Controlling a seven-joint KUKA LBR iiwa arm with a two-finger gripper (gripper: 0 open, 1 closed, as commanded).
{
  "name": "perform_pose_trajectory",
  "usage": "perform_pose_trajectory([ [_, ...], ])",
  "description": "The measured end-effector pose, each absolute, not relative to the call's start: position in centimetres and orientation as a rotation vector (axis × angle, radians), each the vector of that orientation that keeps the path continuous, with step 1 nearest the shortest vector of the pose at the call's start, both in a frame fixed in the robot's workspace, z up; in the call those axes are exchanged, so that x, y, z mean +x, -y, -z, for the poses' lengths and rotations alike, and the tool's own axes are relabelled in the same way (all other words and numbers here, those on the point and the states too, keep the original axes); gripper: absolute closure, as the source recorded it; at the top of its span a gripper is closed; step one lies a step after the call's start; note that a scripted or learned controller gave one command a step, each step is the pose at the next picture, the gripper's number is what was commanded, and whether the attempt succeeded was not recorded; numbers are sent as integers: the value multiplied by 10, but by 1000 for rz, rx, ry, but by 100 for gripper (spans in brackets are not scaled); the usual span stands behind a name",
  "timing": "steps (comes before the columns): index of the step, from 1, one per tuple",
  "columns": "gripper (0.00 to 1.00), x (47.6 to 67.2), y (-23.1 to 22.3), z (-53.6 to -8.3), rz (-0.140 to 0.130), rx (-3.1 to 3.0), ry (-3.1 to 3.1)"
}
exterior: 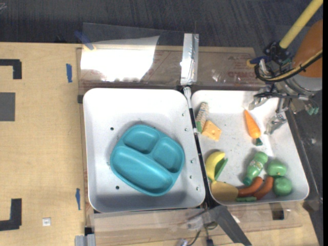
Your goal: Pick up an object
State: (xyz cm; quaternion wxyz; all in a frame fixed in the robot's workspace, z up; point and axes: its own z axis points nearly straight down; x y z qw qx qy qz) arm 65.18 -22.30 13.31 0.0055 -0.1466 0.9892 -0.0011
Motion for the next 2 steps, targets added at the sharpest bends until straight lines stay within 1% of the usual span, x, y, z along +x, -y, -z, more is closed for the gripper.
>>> perform_pose_trajectory([
  [1,0,659,196,-99,12,-434,-3102],
  [2,0,651,180,-92,5,-392,-3102],
])
